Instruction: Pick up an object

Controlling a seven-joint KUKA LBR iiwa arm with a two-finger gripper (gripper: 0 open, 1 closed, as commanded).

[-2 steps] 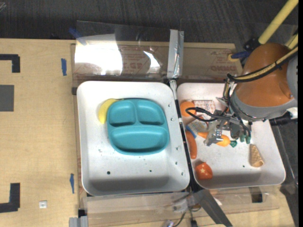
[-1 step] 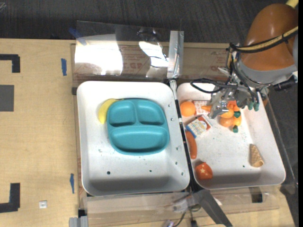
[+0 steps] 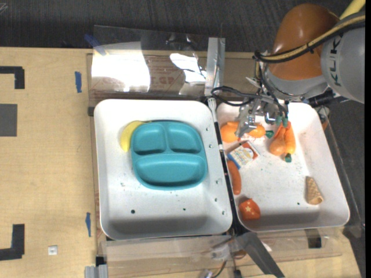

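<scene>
My gripper [image 3: 250,120] hangs over the upper left part of the right bin [image 3: 333,204], just above an orange fruit [image 3: 230,132]. Beside it on the right lie two carrots [image 3: 282,141] with green tips. A small red and white carton [image 3: 243,154] rests just below the gripper. Along the bin's left wall lies a red sausage [image 3: 235,177], with a tomato [image 3: 250,209] lower down. A tan cone-shaped piece [image 3: 313,190] sits at the right side. Nothing is visibly held.
The left bin [image 3: 110,213] holds a teal divided plate [image 3: 168,153] with a yellow object [image 3: 127,133] partly hidden behind its left edge. A clear plastic sheet [image 3: 156,62] stands behind the bins. The arm's orange band [image 3: 301,42] looms over the top right.
</scene>
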